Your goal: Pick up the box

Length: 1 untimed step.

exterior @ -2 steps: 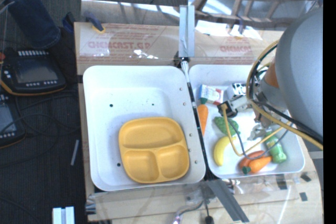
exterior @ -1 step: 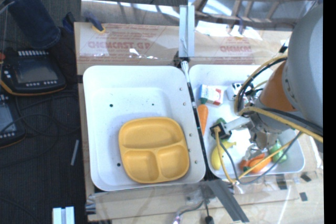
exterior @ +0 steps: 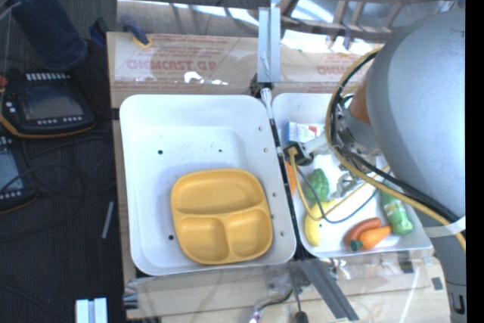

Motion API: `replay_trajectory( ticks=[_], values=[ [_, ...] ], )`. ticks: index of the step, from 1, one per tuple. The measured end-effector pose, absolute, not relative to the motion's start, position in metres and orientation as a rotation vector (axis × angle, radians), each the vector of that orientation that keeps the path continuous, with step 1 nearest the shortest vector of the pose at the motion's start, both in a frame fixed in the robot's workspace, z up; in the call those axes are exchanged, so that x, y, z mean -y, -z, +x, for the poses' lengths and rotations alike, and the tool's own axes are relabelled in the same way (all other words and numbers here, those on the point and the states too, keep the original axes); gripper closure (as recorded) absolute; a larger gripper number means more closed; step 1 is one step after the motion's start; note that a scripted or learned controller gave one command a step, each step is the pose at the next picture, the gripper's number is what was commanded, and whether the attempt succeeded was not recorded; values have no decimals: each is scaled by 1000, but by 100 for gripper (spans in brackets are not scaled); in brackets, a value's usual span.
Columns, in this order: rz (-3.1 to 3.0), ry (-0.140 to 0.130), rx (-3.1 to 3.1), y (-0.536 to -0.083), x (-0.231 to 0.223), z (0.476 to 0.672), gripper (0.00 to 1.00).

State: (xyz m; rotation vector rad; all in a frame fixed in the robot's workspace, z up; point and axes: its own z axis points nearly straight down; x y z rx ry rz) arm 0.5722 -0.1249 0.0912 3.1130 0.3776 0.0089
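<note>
Two shallow white plastic bins are sitting side by side on the bench, the left bin (exterior: 144,163) and the right bin (exterior: 412,238). Red lettering is running across the clear sheet (exterior: 181,66) behind them, too blurred to read. A small white box with red and blue print (exterior: 301,133) is lying in the right bin's far left corner, its label illegible. The grey arm (exterior: 423,110) is looming over that bin, hiding its gripper, so how the gripper is standing toward the box cannot be told. A green leafy toy (exterior: 320,184), a yellow banana (exterior: 311,227), an orange carrot (exterior: 368,234) and a green bottle (exterior: 398,215) are lying nearer. A yellow three-compartment plastic tray (exterior: 221,214) is resting in the left bin.
</note>
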Motion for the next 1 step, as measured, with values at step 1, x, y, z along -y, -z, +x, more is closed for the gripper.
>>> replay_trajectory(
  ticks=[1],
  values=[
    [3118,-24,-311,-92,108,521,0]
  ],
)
